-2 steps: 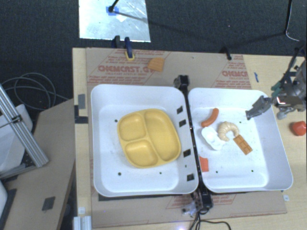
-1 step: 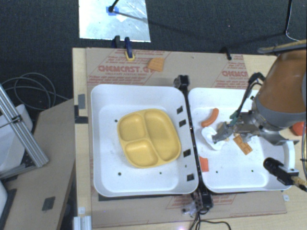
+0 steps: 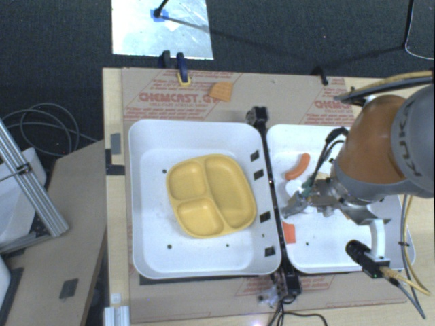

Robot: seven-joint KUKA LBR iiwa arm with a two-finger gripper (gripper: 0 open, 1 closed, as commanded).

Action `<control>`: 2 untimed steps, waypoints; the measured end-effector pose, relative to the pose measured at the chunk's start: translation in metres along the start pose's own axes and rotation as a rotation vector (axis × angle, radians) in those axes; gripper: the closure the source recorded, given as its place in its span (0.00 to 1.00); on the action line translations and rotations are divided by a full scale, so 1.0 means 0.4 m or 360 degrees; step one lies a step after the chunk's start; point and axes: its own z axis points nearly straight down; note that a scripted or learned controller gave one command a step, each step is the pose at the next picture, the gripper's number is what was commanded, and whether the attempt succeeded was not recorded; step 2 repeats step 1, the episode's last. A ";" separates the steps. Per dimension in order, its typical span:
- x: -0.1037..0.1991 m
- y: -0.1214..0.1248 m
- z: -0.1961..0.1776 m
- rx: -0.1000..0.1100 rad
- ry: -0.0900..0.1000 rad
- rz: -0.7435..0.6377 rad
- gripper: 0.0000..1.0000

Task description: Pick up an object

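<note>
My gripper (image 3: 296, 202) hangs low over the left part of the right bin (image 3: 319, 260), its metal fingers pointing left. An orange sausage-shaped piece (image 3: 297, 166) lies in that bin just above the gripper, apart from it. A small red-orange block (image 3: 289, 233) lies below the gripper near the bin's left wall. I see nothing between the fingers. A yellow three-compartment plate (image 3: 211, 194) rests in the middle of the left bin (image 3: 146, 182).
A tan block (image 3: 221, 90) lies on the cardboard behind the bins. Black clips run along the divider (image 3: 262, 175) between the bins. The arm's orange band and grey body cover the right bin's right half.
</note>
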 end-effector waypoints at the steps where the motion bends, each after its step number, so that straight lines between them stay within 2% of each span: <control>1: -0.002 0.004 -0.038 -0.0013 -0.0001 -0.0003 1.00; 2: -0.002 0.004 -0.038 -0.0013 -0.0001 -0.0003 1.00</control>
